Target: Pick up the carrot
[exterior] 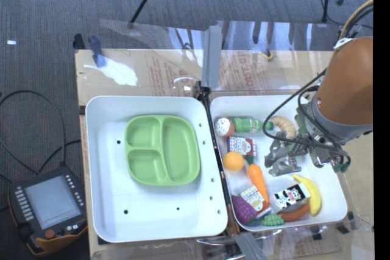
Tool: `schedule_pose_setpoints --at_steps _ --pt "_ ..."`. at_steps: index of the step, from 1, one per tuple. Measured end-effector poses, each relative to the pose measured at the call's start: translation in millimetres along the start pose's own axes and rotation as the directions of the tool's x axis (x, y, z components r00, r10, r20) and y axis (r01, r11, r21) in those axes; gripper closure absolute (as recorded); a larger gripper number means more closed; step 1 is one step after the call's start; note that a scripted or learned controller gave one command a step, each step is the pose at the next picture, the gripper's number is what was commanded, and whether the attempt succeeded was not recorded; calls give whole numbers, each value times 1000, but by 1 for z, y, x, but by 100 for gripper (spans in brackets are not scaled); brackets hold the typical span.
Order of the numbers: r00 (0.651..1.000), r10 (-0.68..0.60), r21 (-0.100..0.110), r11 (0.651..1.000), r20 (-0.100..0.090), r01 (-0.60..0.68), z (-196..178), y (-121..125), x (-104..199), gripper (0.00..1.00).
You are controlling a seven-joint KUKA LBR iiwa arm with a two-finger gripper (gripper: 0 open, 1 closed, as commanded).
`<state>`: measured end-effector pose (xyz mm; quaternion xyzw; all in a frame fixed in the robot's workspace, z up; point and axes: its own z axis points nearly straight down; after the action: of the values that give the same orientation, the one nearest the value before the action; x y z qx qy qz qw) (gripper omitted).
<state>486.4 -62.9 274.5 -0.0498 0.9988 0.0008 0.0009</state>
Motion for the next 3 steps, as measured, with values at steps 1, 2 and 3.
schedule_pose_setpoints --at_steps 1,2,3 --pt "1000 3 0 1000 -1 -3 1 -1 0 0" --pt "991 -136 -3 991 -9 136 91 37 -10 0" --pt "972 -237 1 972 5 237 183 -35 -19 0"
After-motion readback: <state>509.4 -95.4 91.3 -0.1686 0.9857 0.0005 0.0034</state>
